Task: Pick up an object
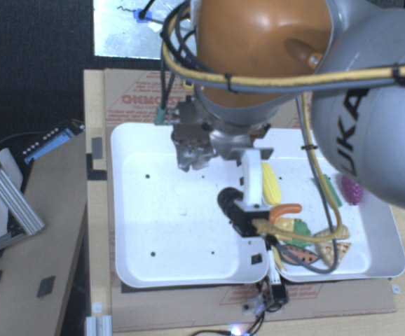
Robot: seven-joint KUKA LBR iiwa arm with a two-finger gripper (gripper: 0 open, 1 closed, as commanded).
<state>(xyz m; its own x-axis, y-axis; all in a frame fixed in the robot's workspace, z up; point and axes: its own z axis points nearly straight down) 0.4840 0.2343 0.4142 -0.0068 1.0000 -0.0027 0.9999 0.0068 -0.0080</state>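
The arm (272,40), grey with an orange band, looms over the far right part of the left bin (160,222) and hides much of what lies to that bin's right; the black letters "UK" can be read on its grey shell. The tan surface (55,215) carries a cardboard sheet (129,96) under the left bin, with red print beginning "CHEM". The right bin (381,254) touches the left bin's right side. The gripper (190,156) hangs over the left bin's far part, above bare white floor; whether it is spread or pressed together cannot be told. Just right of the left bin's right wall lies a yellow corn cob (271,182), then an orange carrot (285,210), a green piece (301,226) and a tan and red wedge (307,252). Well to the right is a purple lump (351,189).
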